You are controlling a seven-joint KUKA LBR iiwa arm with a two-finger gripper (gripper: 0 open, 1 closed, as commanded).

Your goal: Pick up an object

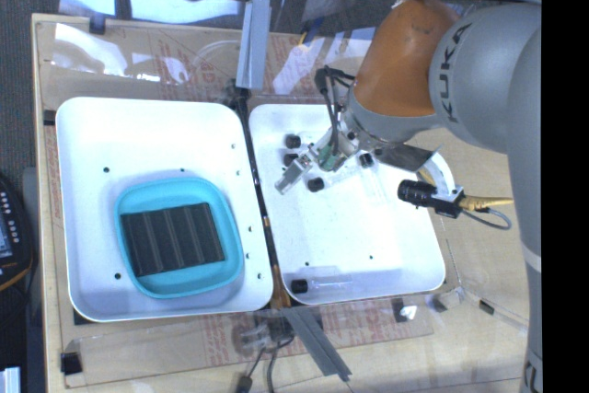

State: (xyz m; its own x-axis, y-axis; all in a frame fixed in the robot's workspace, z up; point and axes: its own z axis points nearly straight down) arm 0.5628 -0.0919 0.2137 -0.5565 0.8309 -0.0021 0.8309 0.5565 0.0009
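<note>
Currently the end effector (pixel 308 163) is lowered into the right bin (pixel 405 276) near its far edge; finger state cannot be told, so a slow, centred closure is advised.

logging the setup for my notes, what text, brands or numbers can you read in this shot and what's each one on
"KUKA": dark letters running down the grey arm housing, right of the orange band.
Faint reddish print on the bench board around the bins: too blurred to read.
</note>
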